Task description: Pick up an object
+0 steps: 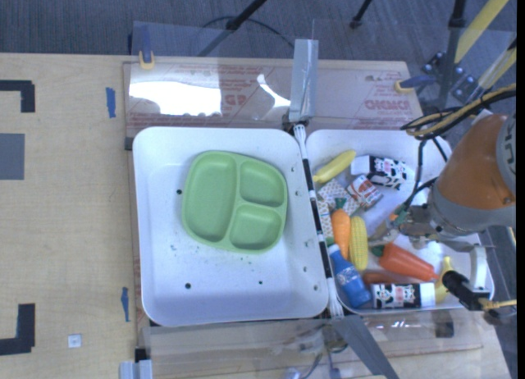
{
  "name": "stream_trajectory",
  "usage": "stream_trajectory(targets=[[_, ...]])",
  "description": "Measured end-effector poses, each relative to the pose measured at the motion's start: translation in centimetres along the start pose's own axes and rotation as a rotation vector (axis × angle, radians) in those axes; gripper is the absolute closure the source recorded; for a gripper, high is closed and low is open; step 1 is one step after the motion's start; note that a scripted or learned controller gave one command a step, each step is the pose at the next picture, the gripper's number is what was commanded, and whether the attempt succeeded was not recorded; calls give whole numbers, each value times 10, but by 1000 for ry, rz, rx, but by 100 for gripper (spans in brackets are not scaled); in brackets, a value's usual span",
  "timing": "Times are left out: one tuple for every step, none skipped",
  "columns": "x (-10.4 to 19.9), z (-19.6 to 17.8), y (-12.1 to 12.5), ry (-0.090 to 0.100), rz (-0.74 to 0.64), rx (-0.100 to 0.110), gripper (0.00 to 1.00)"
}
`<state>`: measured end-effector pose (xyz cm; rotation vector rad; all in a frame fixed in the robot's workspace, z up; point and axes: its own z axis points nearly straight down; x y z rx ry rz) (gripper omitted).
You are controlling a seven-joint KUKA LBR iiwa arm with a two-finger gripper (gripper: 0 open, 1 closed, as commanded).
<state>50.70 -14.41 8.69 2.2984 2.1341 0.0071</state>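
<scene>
The gripper [408, 226] hangs low in the right bin [484, 283], just above a toy carrot [406, 262] among crowded play food; its state cannot be told. The carrot looks light, rigid, slippery plastic (likely hollow); pinch across its thick middle.

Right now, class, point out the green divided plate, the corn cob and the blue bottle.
green divided plate [234, 202]: camera view, ridge between its compartments.
corn cob [358, 238]: camera view, middle of the cob.
blue bottle [351, 283]: camera view, middle of its body.
</scene>
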Motion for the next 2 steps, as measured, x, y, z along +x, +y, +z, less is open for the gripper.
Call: stream_trajectory(targets=[[-1, -10, 1, -1, 3, -3, 100], [21, -131, -28, -1, 189, 8, 100]])
